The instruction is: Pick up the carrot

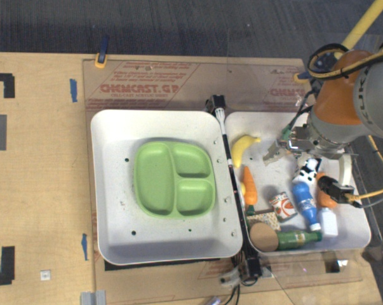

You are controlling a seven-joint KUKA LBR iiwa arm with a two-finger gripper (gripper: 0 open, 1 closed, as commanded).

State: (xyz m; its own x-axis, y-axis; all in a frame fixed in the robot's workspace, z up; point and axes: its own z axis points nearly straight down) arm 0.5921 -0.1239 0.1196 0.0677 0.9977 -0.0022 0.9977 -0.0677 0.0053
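- The carrot lies in the right bin, close against that bin's left wall, its length running roughly from the far side toward the near side; nothing grips it.
- A yellow banana lies just beyond the carrot, at the far left of the same bin, curving toward the bin's middle.
- The hand hangs over the far part of the right bin, to the right of the banana and well apart from the carrot.
- Its metal fingers point left and look spread with a gap between them, and nothing sits in that gap.
- The arm (grey, with its orange band above the wrist) enters from the right and covers the bin's far right corner.
- A blue bottle with a white cap lies in the middle of the right bin, beside a small red-and-white can.
- A green bottle lies along the near wall, touching a round brown object at the near left corner.
- The left bin holds a green divided plate, set flat near its centre.
- Both bins rest side by side on the tan surface, which carries blue tape marks.
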